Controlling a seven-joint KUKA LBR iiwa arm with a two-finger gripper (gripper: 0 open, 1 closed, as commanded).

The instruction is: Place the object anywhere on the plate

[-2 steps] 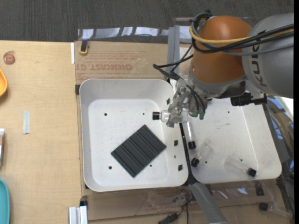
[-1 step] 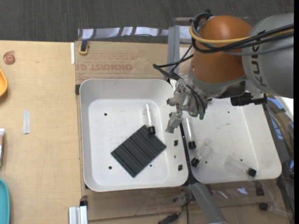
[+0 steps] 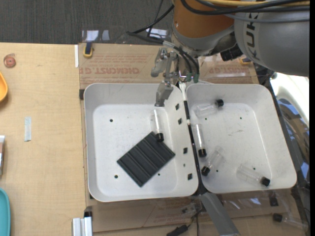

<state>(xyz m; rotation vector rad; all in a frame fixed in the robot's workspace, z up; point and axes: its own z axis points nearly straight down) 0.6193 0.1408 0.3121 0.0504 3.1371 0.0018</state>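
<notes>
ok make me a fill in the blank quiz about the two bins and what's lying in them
1. The dark ribbed plate lies in the ____ bin.
2. A clear vial with a black cap touches the plate's ____ corner.
3. The claw hangs above the ____ bin's far right part.
4. The right bin holds several clear ____ with black caps.

Missing words: left; upper; left; vials

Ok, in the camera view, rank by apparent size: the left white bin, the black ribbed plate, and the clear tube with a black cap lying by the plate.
1. Shallow left white bin
2. Black ribbed rectangular plate
3. Clear plastic tube with a black cap, clearly smallest
</notes>
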